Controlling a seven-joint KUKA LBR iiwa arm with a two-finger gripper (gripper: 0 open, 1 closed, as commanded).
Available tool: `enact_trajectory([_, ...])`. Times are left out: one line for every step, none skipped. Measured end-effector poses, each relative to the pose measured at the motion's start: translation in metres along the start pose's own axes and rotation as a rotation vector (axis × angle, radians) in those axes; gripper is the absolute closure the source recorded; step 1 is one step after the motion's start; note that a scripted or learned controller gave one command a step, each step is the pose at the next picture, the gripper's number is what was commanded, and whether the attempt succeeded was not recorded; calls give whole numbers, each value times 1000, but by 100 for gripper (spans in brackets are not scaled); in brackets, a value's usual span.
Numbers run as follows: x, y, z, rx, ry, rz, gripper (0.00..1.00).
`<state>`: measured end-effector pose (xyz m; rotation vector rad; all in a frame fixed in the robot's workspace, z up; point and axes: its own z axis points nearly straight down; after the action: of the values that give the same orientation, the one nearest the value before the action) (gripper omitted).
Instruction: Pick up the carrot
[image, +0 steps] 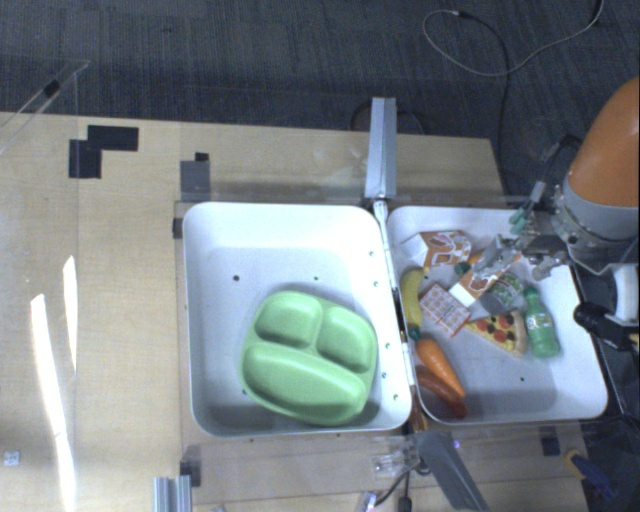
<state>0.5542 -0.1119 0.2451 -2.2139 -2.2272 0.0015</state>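
Wood bench (120, 300) w/ two white bins side by side. Left bin (215, 240), far left of gripper: green divided tray (310, 355), sits toward near-right part. Right bin (570, 395): banana (410, 296) along left wall, carrot (438, 366) in near-left corner, lying diagonal, well left of and below gripper, not touching it. Snack packs (445, 305) + pizza-slice toy (503, 331) mid-bin, green bottle (541, 326) just under gripper. Gripper (515, 250) over bin's far-right area; fingers' state – can't tell.
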Motion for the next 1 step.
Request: enact_trajectory([-75,-6,122,-6,1,-59,0])
